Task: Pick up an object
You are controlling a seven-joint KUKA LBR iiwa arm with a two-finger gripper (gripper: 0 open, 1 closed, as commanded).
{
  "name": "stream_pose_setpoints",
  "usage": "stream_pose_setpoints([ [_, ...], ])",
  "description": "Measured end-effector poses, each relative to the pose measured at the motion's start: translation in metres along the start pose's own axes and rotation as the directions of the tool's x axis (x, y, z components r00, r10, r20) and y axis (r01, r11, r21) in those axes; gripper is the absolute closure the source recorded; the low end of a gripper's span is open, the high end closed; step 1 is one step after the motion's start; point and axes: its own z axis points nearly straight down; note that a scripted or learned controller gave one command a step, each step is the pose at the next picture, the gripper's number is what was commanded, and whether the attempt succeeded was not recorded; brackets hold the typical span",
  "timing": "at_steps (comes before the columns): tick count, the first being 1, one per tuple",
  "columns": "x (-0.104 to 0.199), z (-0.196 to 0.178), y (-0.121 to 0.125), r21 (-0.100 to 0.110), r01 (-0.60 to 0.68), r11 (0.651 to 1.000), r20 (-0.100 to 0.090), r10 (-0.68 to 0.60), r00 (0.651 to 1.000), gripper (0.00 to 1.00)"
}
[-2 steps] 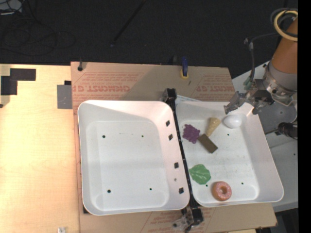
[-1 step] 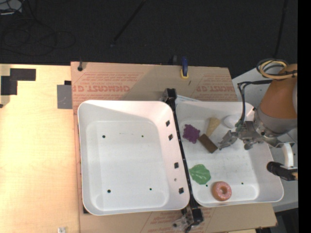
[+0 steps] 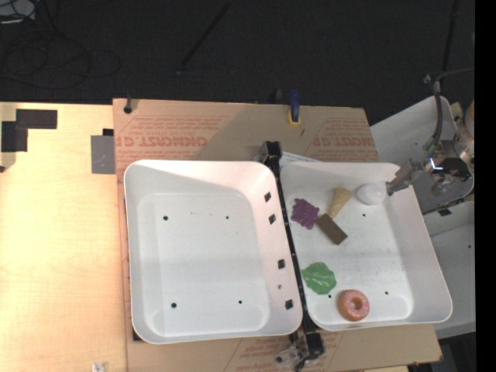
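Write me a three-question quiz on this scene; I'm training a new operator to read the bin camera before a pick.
1. True or false: the pink doughnut lies in the left bin.
2. Which item lies nearest the divider between the bins? A) white ball B) purple grapes C) pink doughnut
3. Fill in: the brown block touches the lower end of the ____.

Key
1. False; it lies in the right bin, near its front edge.
2. B
3. Cone
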Motion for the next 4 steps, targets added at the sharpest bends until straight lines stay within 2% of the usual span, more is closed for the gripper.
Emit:
stream_pose_setpoints([
  [1, 0.000, -0.002, -0.001, 0.011, 0.000, 1.000, -0.003, 0.000, 1.000, 1.00],
  [2, 0.087, -0.080, -0.013, 0.004, 0.008, 1.000, -0.005, -0.007, 1.000, 1.00],
  [3, 0.077, 0.008, -0.082, 0.022, -0.003, 1.000, -0.007, 0.003, 1.000, 1.00],
  [4, 0.141, -0.115, -0.094, -0.001, 0.008, 1.000, -0.005, -0.008, 1.000, 1.00],
])
